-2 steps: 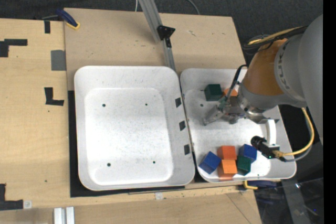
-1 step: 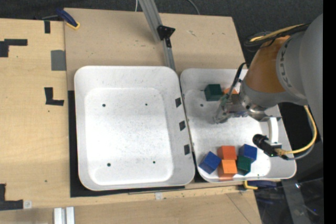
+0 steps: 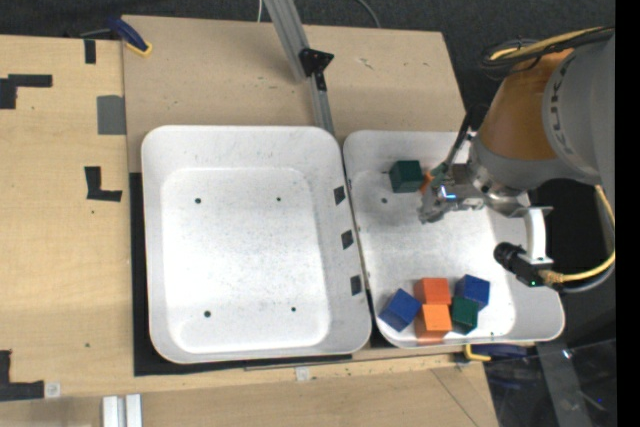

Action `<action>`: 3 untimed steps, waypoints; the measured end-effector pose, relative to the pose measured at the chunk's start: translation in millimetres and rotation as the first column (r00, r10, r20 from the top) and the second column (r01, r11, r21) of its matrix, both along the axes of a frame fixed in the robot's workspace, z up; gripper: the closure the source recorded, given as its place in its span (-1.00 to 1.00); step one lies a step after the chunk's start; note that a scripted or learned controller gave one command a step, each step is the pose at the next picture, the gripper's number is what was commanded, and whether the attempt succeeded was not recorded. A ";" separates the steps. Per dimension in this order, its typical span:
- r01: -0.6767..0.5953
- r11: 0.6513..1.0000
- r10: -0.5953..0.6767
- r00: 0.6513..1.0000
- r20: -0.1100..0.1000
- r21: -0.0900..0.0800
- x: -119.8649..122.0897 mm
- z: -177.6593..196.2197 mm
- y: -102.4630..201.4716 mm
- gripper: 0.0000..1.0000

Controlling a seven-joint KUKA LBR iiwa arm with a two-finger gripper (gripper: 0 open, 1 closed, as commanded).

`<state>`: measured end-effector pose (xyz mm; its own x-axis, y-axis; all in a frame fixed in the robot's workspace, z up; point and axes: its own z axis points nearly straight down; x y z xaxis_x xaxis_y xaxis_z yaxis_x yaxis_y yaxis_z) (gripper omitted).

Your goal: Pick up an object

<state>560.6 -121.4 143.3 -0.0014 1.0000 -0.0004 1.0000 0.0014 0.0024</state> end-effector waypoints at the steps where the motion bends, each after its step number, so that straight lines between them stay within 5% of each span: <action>1: 0.000 1.000 0.000 1.000 0.002 -0.001 8.4 54.3 -7.2 1.00; 2: 0.000 1.000 0.000 1.000 0.001 0.000 9.3 89.9 -7.1 1.00; 3: -0.005 1.000 0.005 1.000 -0.003 0.003 -1.6 99.9 46.7 1.00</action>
<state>559.0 -74.6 243.1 -0.0065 1.0000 0.0023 1.0000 0.0065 -0.0006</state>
